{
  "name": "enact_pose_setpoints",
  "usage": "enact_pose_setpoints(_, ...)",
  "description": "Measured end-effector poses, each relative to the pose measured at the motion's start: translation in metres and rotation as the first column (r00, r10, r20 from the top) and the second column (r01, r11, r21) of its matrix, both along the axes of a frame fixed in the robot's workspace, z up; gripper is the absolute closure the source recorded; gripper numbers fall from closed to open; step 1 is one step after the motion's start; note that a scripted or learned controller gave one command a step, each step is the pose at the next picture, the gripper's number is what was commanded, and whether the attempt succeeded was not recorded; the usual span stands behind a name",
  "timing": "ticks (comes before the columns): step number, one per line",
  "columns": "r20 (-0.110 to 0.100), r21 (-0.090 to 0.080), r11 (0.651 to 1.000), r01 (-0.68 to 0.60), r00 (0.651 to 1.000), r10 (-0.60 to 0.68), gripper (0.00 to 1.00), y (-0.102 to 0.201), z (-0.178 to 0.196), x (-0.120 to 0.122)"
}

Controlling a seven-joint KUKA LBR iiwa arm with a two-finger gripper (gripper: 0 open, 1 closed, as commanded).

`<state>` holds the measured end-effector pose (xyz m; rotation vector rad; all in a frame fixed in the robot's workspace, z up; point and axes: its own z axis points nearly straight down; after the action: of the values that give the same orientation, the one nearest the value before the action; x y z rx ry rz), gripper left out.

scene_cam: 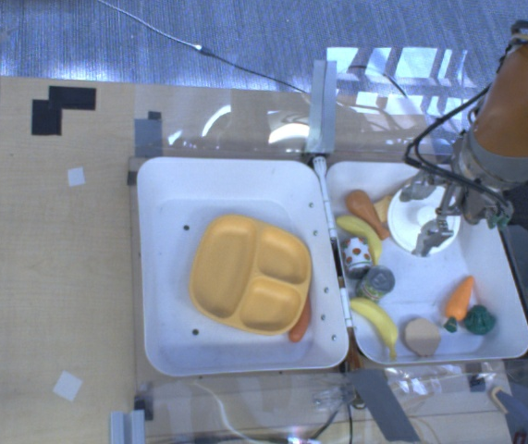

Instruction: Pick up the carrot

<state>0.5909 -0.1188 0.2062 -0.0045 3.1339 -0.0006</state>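
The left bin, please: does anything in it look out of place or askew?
Yes. The yellow divided tray sits skewed rather than square to the left bin, and a small orange-red piece lies wedged at the tray's lower right edge, partly tucked under its rim.

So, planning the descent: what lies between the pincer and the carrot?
Camera view: only bare white bin floor between the pincer and the carrot.

- No text, label, brand or number can be read anywhere.
- Black block marks point(63, 107) sit on the bench point(51, 276), but they form no legible sign.
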Motion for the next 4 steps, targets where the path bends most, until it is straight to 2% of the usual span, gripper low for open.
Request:
enact_pose_setpoints(1,0.018,0.001,0.99,0.144,0.989,-0.144,0.0,-0.042,-0.088,-0.023)
enact_pose_setpoints(2,0.007,0.002,0.96,0.278,0.96,-0.278,0.0,-0.081,-0.117,-0.073)
enact_pose_setpoints(3,0.017,0.001,0.962,0.272,0.962,-0.272,1.0,-0.08,-0.103,-0.069)
enact_pose_setpoints(4,0.002,0.002,0.981,0.192,0.981,-0.192,1.0,-0.02,-0.053,-0.101)
